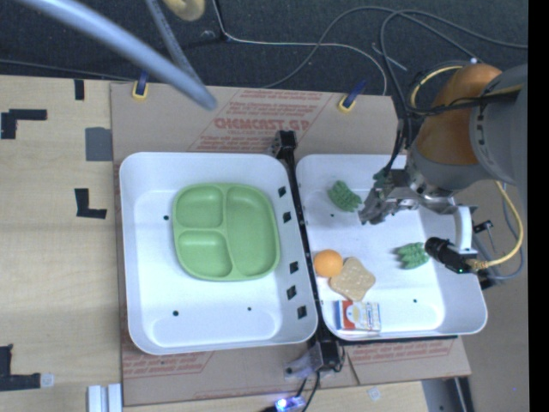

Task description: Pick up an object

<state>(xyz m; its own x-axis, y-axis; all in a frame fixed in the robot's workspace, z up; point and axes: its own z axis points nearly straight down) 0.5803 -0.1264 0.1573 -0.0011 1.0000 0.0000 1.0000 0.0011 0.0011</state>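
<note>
Jaws: can't tell their state; my gripper [374, 213] hangs over the right bin [463, 320], nothing visibly held. Nearest target, green toy [344, 196], sits just left. Pick not yet done.

I count two white bins [137, 256]; left one: one green plate [226, 232]. Right: two green items [345, 196], one orange [327, 263], one cracker [352, 279], one carton [357, 317].

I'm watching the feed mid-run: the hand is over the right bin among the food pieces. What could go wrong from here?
1. The hand sits between the two green pieces, over bare bin floor; closing here would probably catch nothing.
2. The orange ball looks to be touching the cracker, so grabbing one could nudge the other.
3. The small box lies flat near the right bin's front wall, which may block a finger.
</note>
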